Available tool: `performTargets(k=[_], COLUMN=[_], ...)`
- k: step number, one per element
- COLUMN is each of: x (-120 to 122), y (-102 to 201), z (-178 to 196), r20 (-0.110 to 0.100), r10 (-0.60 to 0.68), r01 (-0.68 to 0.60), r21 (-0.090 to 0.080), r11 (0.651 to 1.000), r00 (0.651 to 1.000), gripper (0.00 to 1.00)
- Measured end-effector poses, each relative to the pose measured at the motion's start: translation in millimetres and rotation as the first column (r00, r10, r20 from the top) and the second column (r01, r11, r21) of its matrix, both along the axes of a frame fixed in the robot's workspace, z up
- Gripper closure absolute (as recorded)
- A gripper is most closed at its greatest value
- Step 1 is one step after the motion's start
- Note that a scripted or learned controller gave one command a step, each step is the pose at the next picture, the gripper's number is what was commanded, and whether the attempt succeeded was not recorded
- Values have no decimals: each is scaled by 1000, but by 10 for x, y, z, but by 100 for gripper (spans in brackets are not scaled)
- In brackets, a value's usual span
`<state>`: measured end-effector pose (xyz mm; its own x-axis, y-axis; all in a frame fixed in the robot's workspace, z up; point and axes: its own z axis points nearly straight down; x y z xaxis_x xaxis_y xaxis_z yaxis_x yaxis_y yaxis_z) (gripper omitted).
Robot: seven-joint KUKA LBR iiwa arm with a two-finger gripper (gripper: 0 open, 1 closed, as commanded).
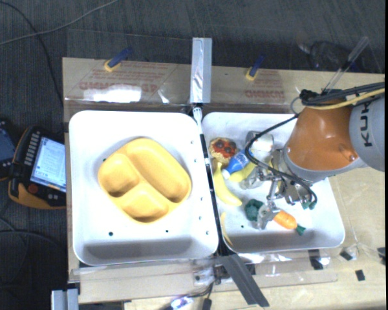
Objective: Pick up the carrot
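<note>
Carrot [286, 220] beside gripper [269, 210] — fingertips indistinct

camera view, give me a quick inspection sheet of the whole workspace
surface: bench bearing two white bins, left bin and right bin
job's things: carrot lying in the right bin near its front wall, not lifted
clutter: yellow sectioned tray in the left bin; banana, green toy, blue item, round red-spotted toy in the right bin
grippers: gripper low, just left of the carrot; grasp unclear
cables: black cable looping off the wrist
surroundings: handheld pendant on the dark floor at left
</note>
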<state>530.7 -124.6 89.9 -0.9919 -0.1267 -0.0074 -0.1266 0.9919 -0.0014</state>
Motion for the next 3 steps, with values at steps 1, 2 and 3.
performTargets(k=[1, 2, 3], x=[-210, 76, 92], y=[-70, -377, -367], z=[10, 3, 113], r20=[13, 4, 8], r10=[-136, 232, 229], r01=[136, -232, -230], r21=[4, -1, 1], r11=[991, 973, 973], r00=[991, 973, 973], gripper=[0, 0, 100])
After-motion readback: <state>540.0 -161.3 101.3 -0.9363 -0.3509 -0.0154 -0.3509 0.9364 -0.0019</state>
